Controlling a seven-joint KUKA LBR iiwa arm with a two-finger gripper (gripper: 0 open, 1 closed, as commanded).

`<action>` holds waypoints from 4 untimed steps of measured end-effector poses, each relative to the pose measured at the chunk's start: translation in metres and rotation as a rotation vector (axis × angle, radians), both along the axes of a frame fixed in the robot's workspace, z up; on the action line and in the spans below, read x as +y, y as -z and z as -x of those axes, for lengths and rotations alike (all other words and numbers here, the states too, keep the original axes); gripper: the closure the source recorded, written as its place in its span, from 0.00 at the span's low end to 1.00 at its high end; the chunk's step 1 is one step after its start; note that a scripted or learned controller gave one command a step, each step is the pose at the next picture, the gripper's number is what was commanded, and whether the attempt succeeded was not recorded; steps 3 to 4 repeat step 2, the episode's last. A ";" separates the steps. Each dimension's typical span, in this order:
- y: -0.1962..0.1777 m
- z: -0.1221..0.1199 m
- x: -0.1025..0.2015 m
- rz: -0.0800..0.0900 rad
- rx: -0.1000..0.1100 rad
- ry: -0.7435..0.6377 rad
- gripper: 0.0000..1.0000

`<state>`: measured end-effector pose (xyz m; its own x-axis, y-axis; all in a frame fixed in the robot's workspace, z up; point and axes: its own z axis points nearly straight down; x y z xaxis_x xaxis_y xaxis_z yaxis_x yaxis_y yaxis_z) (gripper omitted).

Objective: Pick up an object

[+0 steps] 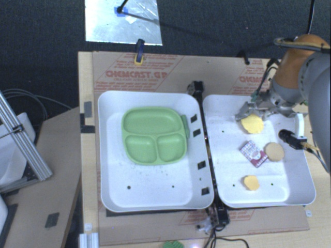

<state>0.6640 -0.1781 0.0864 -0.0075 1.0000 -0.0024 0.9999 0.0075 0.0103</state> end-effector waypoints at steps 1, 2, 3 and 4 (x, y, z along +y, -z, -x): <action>-0.011 0.002 -0.001 0.001 0.003 0.000 1.00; -0.098 0.023 0.062 -0.003 0.005 -0.001 1.00; -0.098 0.023 0.062 -0.003 0.005 -0.001 1.00; -0.098 0.023 0.062 -0.003 0.005 -0.001 1.00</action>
